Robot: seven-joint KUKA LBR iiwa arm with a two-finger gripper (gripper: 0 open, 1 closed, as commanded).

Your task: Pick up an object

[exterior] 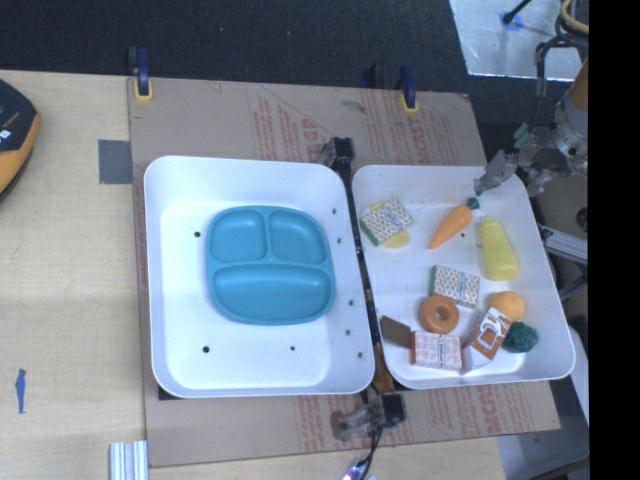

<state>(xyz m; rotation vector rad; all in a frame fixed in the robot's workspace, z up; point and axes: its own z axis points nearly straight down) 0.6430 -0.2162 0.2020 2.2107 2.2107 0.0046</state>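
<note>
Two white bins sit side by side on the surface point(70, 268). The left bin point(170, 268) holds one thing: a blue divided plate point(270, 264) with three compartments, lying flat near the bin's middle.

The right bin point(545, 363) holds a scatter of toy food. Counted: one carrot point(450, 225), tilted with its green top toward the far right corner; one yellow bottle point(497, 249) just right of the carrot; one orange point(507, 305); one glazed doughnut point(438, 314); one dark green broccoli-like piece point(520, 338) at the near right. There are four small printed packets: one point(385, 219) at the far left lying over a yellow piece, one point(455, 285) in the middle touching the doughnut, one point(437, 351) at the near edge, and one point(488, 333) between the orange and the green piece. One brown flat piece point(396, 331) lies at the near left.

The gripper point(497, 176) hangs over the far right corner of the right bin, near the carrot's top, reaching in from the right. Nothing is visibly between its fingers; how far they are parted cannot be told.
</note>
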